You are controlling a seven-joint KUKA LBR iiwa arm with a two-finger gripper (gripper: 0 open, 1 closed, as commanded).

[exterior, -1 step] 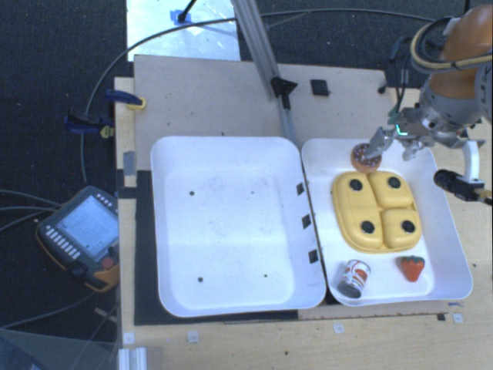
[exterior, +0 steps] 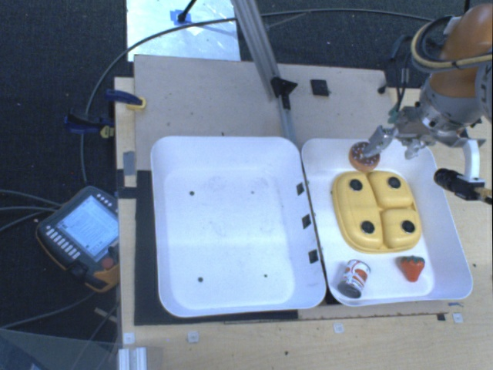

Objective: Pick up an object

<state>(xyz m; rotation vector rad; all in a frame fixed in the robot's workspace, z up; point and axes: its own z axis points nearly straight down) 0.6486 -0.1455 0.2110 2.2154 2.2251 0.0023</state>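
- White plastic forms both bins; we find the right bin carrying every loose item and the left bin bare across its floor.
- We locate the gripper at the back rim of the right bin, directly over a small brown ring-shaped object, which lies in the bin's back-left corner.
- We cannot tell how far the fingers stand apart, nor whether anything sits between them; the ring appears to rest on the bin floor.
- Risk one: the ring sits close to the bin's back wall and just beside the yellow four-part tray. In our judgement, a descent slightly off line could strike the rim or nudge the tray.
- Risk two: the ring is low and flat, so we judge a shallow grasp likely to slide off it.
- Other candidates: a small can on its side and a red strawberry-like piece lie near the front wall, apart from each other.
- Open room: free floor in the right bin is confined to narrow strips around the tray; the left bin offers wide clearance.
- We note a grey pole crossing above the wooden surface behind the bins.
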